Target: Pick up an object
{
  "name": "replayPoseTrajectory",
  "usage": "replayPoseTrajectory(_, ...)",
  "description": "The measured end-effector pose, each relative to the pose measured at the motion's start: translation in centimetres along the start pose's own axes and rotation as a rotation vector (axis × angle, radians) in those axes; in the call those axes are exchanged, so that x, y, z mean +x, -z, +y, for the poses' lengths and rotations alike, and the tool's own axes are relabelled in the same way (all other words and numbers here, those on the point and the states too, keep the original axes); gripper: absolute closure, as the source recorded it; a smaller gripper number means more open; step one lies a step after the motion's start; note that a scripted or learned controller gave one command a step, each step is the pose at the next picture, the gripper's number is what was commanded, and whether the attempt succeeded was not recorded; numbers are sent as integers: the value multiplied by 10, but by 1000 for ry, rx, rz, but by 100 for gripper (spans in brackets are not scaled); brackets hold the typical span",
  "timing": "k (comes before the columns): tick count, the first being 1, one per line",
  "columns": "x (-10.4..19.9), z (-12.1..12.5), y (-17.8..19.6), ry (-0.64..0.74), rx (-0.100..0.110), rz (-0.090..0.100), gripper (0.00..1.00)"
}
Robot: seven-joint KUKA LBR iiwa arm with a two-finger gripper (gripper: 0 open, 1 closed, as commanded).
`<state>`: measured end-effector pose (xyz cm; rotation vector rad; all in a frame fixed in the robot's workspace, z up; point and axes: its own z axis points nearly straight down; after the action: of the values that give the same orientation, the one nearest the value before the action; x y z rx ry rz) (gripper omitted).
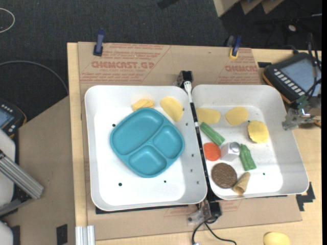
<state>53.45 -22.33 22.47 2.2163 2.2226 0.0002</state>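
Observation:
The left bin (102,177) holds a blue divided plate (147,142) lying at a slant. Behind the plate lie two yellow toy foods (143,104) (172,107). In the right bin (286,172) lie several small toy foods. Among them are yellow pieces (209,116) (237,116) (258,131), a long green piece (211,133), and a shorter green piece (247,157). There are also a red round piece (211,150), a small silver item (234,148), a brown round patty (224,174) and a tan cone (241,182).
The bins sit on a cardboard sheet (122,63) held by blue clamps (99,42) (235,46). A black handheld pendant (292,77) and a metal fitting (299,114) lie right of the right bin. A yellow object (276,238) lies at the bench's front right.

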Motion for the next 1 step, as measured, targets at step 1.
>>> replayPoseTrajectory(1, 3, 115, -78, 3, -4, 0, 100)
